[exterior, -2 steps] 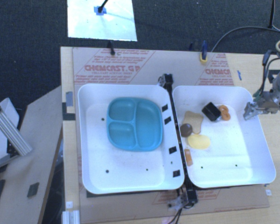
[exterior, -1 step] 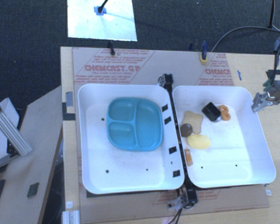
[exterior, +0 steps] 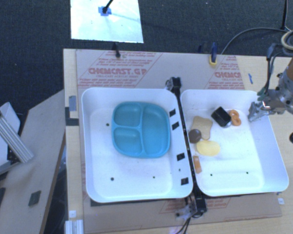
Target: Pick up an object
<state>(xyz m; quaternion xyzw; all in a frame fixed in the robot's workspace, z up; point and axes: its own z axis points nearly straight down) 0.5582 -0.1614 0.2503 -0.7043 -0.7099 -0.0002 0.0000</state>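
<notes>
- I saw the end effector (exterior: 260, 110) at the right bin's (exterior: 263, 179) upper right rim; I could not tell its opening.
- The objects lay clustered in that bin's upper left: black block (exterior: 220, 116), orange ring (exterior: 234, 117), tan piece (exterior: 202, 125), brown ball (exterior: 194, 135), yellow lump (exterior: 208, 148).
- A blue plate (exterior: 139, 129) sat in the left bin (exterior: 98, 179).

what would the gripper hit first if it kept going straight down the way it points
Probably the white floor of the right bin near its right wall. The gripper hangs over that edge, and the orange ring and black block lie off to its side. Depth is hard to judge.
</notes>
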